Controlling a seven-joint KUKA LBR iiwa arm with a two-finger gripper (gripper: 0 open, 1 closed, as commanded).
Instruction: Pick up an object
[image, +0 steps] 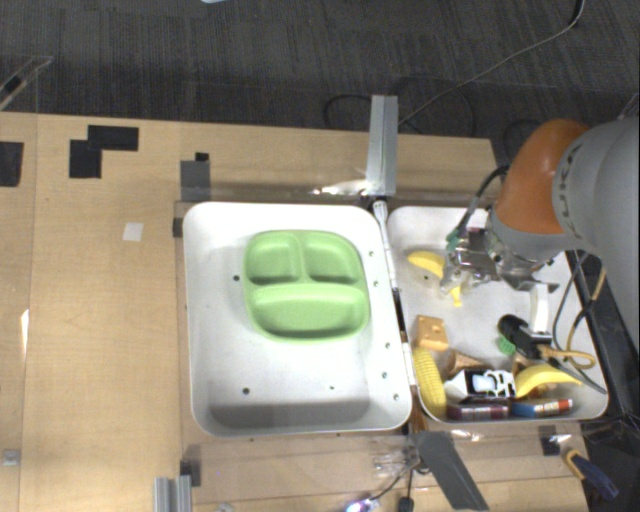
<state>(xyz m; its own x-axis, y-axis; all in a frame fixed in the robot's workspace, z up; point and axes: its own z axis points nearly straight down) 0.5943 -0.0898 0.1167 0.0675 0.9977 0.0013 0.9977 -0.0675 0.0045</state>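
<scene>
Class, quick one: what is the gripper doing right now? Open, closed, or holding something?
Gripper: cannot be told. It hangs low in the right bin, next to a yellow banana-like piece.
</scene>
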